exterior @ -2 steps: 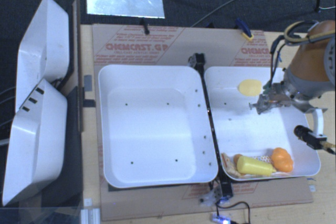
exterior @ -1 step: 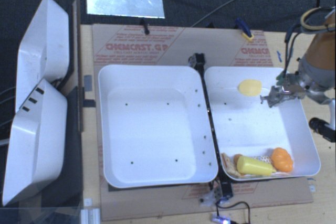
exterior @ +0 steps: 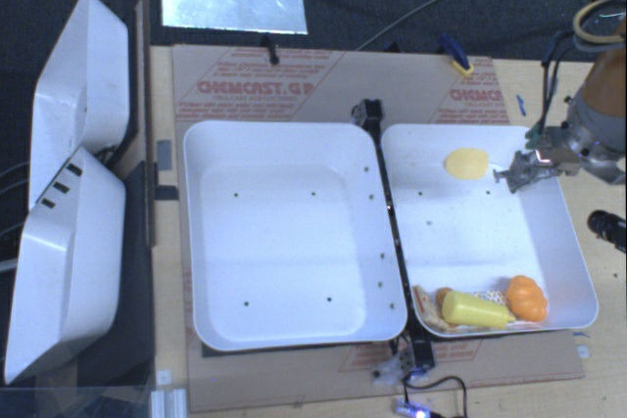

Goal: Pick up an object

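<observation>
Yellow cylinder (exterior: pixel 476 310) beside orange ball (exterior: pixel 526 298), near gripper (exterior: pixel 516 173).

two white bins (exterior: pixel 284 137), perhaps four small objects (exterior: pixel 468 163)

Two shallow white bins sit side by side on the worktop (exterior: pixel 323 78). The right bin (exterior: pixel 460 240) holds a pale yellow disc (exterior: pixel 467 163) near its far edge. Along its near edge lie a yellow-green bottle-shaped piece (exterior: pixel 475 310), an orange pumpkin-like piece (exterior: pixel 527 298) at the right, and a small brown thing (exterior: pixel 444 296) at the left. The claw (exterior: pixel 517 173) hangs over the bin's far right edge, just right of the disc. Nothing shows between its fingers. The left bin (exterior: pixel 284 230) lies beside it.
</observation>
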